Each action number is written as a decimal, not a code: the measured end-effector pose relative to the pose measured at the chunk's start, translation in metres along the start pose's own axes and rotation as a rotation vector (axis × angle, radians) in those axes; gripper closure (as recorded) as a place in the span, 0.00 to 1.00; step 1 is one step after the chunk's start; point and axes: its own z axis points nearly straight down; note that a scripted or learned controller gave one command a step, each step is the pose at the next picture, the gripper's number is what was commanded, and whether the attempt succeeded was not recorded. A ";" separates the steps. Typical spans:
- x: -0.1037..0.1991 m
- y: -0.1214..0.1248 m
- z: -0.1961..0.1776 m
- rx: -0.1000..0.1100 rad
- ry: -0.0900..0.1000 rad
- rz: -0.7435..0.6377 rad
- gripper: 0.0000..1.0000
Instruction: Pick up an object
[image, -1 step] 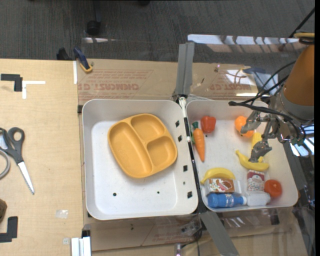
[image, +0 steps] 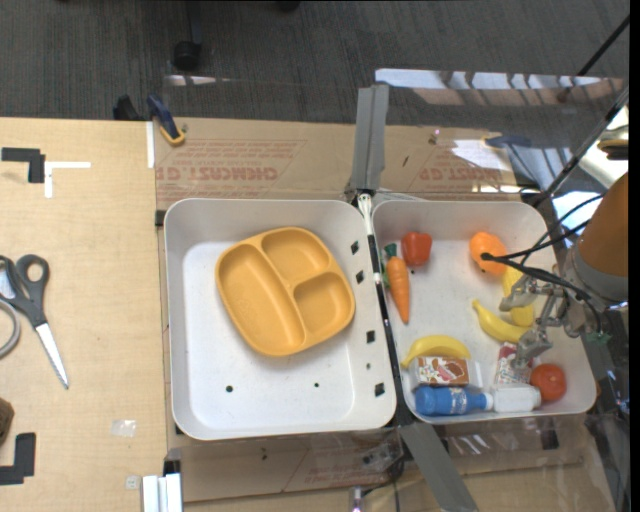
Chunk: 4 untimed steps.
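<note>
Two white bins side by side, left bin (image: 180, 330) at centre frame and right bin (image: 455, 215) toward the right edge. Resting in the left one, well apart from everything else: a yellow-orange divided plate (image: 286, 290), tilted a little toward the upper left.

Crowded in the right one: a red pepper (image: 416, 248) and a carrot (image: 398, 285) near its left wall, an orange (image: 487, 250) toward the upper right, a yellow banana (image: 498, 321) at mid right, a second banana (image: 437, 348) lower down, touching a red-and-white carton (image: 441, 372) below it. Along the bottom wall, a blue bottle (image: 450, 402) lying on its side, and a red tomato (image: 548, 381) in the lower right corner.

Poised low over the right side of that bin: the gripper (image: 528, 320), fingers apart, nothing seen clamped between them. Likeliest target, judging by nearness: the yellow banana just to its left, with the tomato just below as the alternative.

To do the grasp well: centre over one item alone before descending, straddle the banana across its narrow width rather than along the curve, keep clear of the small red-and-white packet (image: 508, 365) just beside it, go down until the tips bracket the body, then close and lift straight up. Worth watching for: a rounded toy squirting sideways.
</note>
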 end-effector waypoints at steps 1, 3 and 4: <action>-0.002 0.002 -0.011 0.001 -0.005 -0.005 1.00; -0.027 0.004 0.001 -0.002 0.003 0.015 0.00; -0.029 0.005 -0.010 0.000 -0.002 0.012 1.00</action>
